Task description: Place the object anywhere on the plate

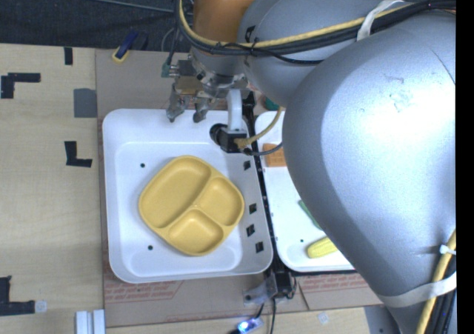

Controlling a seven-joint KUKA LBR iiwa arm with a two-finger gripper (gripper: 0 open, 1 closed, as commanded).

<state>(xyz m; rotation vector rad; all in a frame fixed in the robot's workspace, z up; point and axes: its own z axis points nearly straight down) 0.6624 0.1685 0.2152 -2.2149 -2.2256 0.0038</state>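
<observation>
Yellow plastic marked the nearest item: a banana-like object [321, 248] lay in the right bin [292, 255], right of the plate and well apart from it. Left of it, the divided yellow plate [191, 204] sat inside the left bin [122, 199]. Beyond the plate, above that bin's far rim, the gripper [185, 112] hung with fingers spread, gripping nothing. A grey arm [370, 125] overhung the right bin.

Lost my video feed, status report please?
End effector at left bin's far rim, nothing seen held. Yellow plate bare. Yellow object in right bin, arm overhead.
</observation>
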